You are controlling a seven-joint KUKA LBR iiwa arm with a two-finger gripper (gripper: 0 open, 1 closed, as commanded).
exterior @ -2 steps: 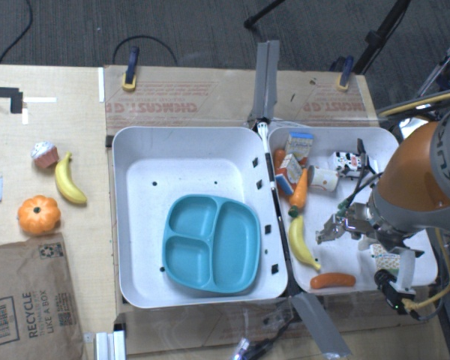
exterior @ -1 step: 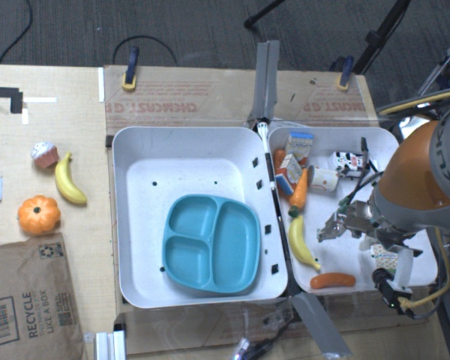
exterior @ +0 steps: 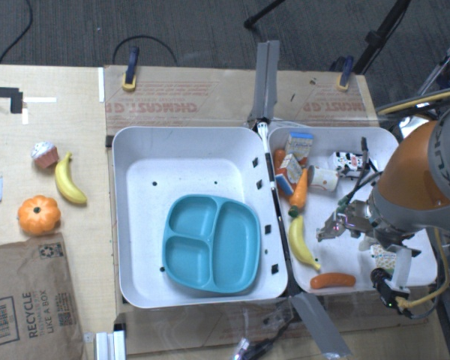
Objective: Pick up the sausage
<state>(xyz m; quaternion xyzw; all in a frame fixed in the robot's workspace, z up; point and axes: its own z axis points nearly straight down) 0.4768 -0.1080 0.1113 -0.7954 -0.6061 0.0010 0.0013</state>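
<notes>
The bench [exterior: 45,126] carries two white bins: the left bin [exterior: 135,201] holds a blue divided plate [exterior: 212,243], and the arm [exterior: 424,178] reaches over the right bin [exterior: 337,135]. Its pincer [exterior: 336,227] hangs over that bin's floor with nothing between its parted fingers. The sausage [exterior: 332,280] lies near the bin's front edge, just right of a banana [exterior: 301,242].

Arm [exterior: 420,178] low, wrist bent leftward
</notes>
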